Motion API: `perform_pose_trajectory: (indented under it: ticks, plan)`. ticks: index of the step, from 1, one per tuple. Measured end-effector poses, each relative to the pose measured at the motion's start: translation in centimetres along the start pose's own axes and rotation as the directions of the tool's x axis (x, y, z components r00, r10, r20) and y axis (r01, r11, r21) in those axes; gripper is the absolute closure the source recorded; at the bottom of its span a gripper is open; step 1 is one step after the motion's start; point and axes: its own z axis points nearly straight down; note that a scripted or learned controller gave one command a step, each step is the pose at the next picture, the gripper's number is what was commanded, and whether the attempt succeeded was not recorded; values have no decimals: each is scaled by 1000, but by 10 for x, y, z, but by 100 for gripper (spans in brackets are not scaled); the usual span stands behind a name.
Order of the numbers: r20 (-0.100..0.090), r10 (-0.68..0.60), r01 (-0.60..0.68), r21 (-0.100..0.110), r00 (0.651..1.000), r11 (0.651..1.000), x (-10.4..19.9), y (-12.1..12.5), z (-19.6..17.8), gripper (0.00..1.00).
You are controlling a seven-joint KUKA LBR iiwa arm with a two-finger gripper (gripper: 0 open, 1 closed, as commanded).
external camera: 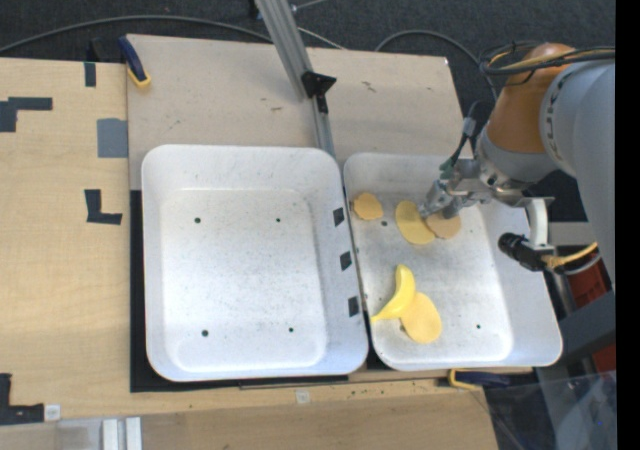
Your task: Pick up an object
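Yellow objects, the things to be picked, all lie in the right bin [520, 323]. Going left to right: the wooden worktop [60, 238] carries a few dark tape marks, and a small blue and yellow clamp [134, 62] sits near its far edge. The left bin [240, 168] follows, a shallow white tray speckled with dark flecks. A slanted metal rail [280, 23] with a black bracket crosses down toward the seam where the two bins meet.

In the right bin, a small round yellow piece [368, 207] lies near the far left corner. Just right of it sits a larger yellow disc [412, 224], and touching or overlapping its right side is a paler, tan disc [447, 228]. Nearer the camera, a curved banana-shaped yellow piece [398, 296] rests by the bin's left wall, with an oval yellow piece [422, 319] touching its right end.

The gripper [438, 204] is low over the pair of discs at the far side of the right bin, its tip right at the upper edge of where the yellow and tan discs meet. Whether its opening is wide or narrow cannot be told from this angle, nor whether anything sits between them. The grey arm with its orange band [520, 118] reaches in behind it from the right, with cables trailing beside the bin.
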Motion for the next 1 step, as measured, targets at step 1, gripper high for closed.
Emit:
perform_pose_trajectory:
  ticks: [1]
  plan:
    - [-1,2,-2,-1,1000,1000,5,-1,-44,100]
